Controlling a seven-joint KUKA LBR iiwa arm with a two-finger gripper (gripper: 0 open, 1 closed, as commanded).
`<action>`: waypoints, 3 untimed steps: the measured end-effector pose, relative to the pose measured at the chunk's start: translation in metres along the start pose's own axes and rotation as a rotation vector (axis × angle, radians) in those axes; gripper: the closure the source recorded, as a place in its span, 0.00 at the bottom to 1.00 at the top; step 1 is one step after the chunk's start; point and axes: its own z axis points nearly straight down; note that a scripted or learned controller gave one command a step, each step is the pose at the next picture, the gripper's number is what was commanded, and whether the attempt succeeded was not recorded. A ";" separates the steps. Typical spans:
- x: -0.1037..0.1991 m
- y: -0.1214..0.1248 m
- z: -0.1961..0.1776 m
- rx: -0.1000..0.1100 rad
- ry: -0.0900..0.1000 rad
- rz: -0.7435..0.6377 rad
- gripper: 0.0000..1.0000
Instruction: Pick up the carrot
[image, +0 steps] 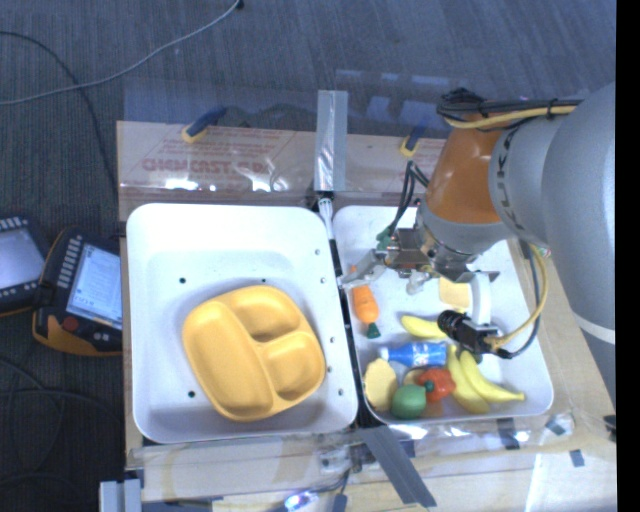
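The carrot (365, 303) is small and orange with a green stub at its near end. It lies against the left wall of the right bin (538, 352). My gripper (387, 277) hangs just above and to the right of it, under the orange wrist band. Its fingers (358, 272) stand spread apart, open, with nothing between them. The carrot lies on the bin floor, apart from the fingers.
The right bin also holds two bananas (470, 378), a blue tube (415, 353), a red fruit (433, 384), a green fruit (408, 401), a yellow half fruit (379, 380) and a pale cheese wedge (455, 292). A yellow divided plate (255, 350) lies in the left bin (150, 250).
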 end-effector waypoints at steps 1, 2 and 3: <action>-0.021 0.003 -0.055 -0.008 -0.019 0.106 0.00; -0.003 0.015 -0.018 -0.005 -0.020 0.035 0.00; 0.006 0.002 -0.018 -0.005 -0.020 0.020 0.00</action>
